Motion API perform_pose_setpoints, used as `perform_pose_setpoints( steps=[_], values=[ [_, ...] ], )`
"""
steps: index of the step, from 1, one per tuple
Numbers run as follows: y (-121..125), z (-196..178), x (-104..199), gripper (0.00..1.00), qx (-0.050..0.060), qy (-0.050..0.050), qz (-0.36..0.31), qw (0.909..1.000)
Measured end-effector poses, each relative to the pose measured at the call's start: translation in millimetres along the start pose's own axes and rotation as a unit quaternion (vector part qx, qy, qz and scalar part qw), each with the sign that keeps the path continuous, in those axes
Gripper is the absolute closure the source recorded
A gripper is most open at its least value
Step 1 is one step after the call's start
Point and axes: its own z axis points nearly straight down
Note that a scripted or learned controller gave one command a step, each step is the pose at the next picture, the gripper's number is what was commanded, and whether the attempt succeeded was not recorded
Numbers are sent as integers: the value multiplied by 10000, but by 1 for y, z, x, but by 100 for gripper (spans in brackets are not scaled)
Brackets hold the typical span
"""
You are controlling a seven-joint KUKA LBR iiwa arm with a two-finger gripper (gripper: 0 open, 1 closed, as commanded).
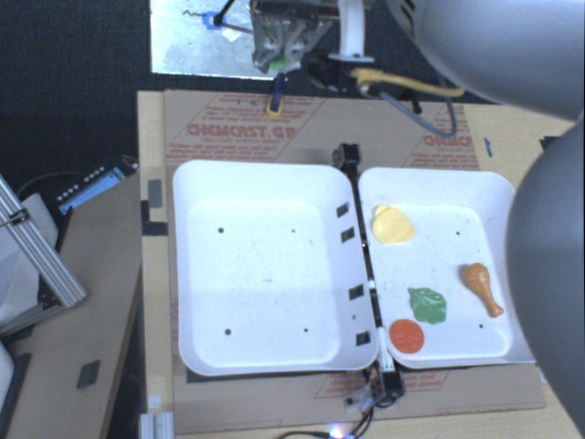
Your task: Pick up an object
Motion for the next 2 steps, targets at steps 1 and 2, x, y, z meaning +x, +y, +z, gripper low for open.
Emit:
perform_pose_setpoints(
  steps=[1,2],
  values=[
    [-57,-50,1,100,-2,11,-11,10000],
    [-130,-57,1,100,19,6,-12,10000]
  ],
)
